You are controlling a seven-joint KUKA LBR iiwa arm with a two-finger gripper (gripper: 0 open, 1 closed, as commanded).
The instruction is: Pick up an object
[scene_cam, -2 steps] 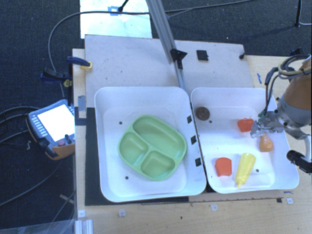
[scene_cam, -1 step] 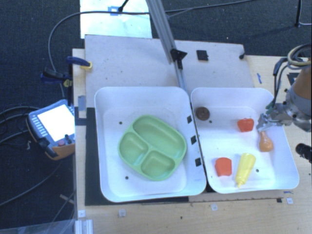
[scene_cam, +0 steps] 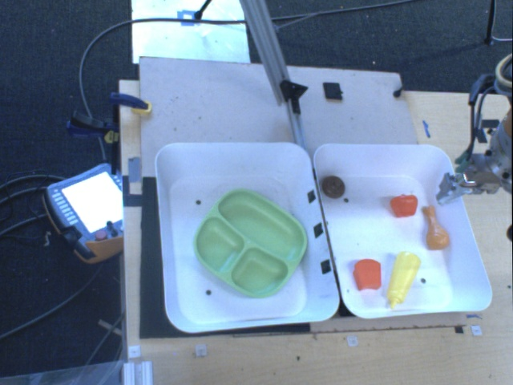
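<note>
Just left of the hand (scene_cam: 450,189) — a red pepper (scene_cam: 404,205).

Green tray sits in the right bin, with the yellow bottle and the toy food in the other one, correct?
Not quite. The camera view shows the green tray in the left bin, not the right one. The yellow bottle and the toy food are in the right bin.
</note>
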